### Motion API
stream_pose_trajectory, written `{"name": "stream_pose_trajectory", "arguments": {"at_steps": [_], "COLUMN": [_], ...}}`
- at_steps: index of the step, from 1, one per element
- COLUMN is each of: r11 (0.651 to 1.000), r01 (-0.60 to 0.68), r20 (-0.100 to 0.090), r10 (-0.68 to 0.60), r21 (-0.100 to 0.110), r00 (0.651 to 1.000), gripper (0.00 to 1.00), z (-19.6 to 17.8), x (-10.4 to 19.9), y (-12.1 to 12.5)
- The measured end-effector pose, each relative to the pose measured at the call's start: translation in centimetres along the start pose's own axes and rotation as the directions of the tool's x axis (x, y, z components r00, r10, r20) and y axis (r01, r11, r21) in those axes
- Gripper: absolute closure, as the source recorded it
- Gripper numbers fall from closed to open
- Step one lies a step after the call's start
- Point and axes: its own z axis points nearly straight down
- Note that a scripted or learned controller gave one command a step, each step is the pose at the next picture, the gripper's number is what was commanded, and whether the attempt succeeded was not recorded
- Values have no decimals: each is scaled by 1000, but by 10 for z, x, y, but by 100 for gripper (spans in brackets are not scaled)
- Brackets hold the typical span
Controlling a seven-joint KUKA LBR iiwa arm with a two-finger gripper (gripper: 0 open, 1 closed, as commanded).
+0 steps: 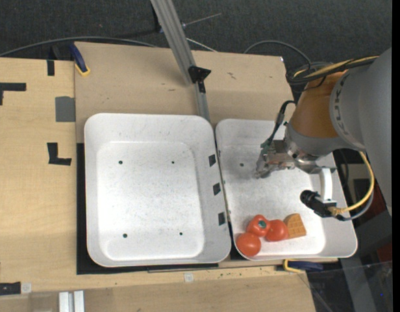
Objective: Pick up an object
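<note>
While three items crowd the right bin's (pixel 232 142) near corner, namely two red tomato-like pieces (pixel 260 233) and a tan cracker-like block (pixel 295 225), the gripper (pixel 263 168) hangs mid-bin, well apart, nothing visibly held. Opening: cannot tell. Risk: touching pieces foul any grasp.

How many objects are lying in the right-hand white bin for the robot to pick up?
3, clustered at the right bin's near edge: a red round piece at the corner, a red piece with a green spot touching it, and an orange waffle-like block beside that. Others may hide under the arm.
</note>
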Motion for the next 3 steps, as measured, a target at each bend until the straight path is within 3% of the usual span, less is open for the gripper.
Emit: {"name": "stream_pose_trajectory", "arguments": {"at_steps": [3], "r11": [1000], "r01": [0], "r20": [1], "r10": [0], "r21": [-9], "r00": [1000], "gripper": [100], "z": [-164], "x": [-1], "y": [7]}}
